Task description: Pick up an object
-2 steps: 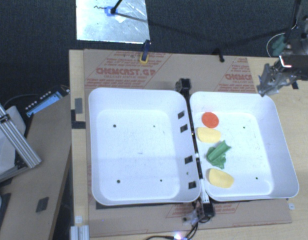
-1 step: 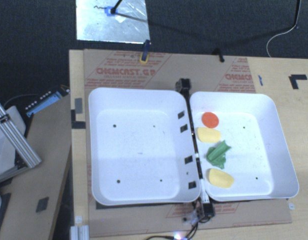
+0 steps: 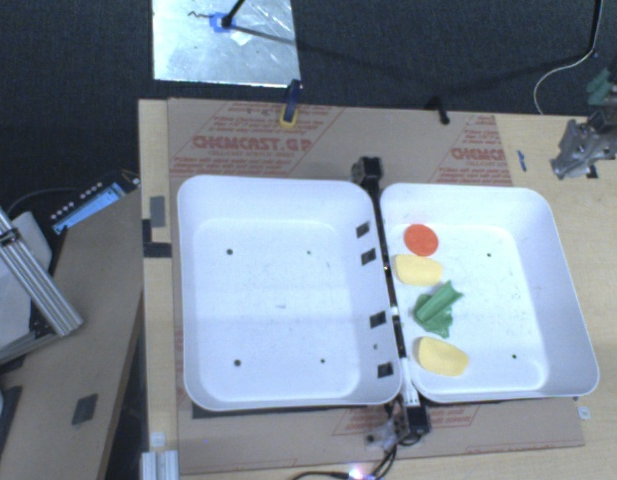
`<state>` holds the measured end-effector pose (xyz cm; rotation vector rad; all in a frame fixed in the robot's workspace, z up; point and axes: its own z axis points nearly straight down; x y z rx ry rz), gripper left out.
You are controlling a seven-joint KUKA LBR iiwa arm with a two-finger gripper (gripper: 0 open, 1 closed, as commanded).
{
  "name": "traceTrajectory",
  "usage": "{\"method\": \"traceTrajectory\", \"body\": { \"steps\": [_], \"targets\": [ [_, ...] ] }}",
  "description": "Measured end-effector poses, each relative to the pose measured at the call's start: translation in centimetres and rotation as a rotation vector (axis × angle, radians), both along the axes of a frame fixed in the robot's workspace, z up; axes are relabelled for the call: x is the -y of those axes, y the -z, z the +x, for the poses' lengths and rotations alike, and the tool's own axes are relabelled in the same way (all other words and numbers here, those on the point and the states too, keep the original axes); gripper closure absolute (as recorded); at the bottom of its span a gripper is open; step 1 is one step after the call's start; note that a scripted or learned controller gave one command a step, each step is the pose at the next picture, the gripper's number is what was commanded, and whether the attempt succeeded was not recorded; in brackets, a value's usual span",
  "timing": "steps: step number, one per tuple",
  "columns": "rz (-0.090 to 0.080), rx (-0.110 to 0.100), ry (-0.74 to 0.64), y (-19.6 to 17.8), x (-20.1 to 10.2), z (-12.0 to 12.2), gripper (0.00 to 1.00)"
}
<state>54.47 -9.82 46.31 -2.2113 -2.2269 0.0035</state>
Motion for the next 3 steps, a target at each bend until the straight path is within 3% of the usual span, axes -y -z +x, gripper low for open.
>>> {"method": "traceTrajectory", "body": {
  "steps": [1, 2, 3],
  "targets": [
    [-0.004, 0.006, 0.014, 0.8, 8.2, -1.2, 1.00],
    [0.003, -0.005, 0.000, 14.3, 2.9, 0.6, 1.00],
    [0.005, -0.007, -0.003, 25.0, -5.6, -2.7, 1.00]
  ]
}}
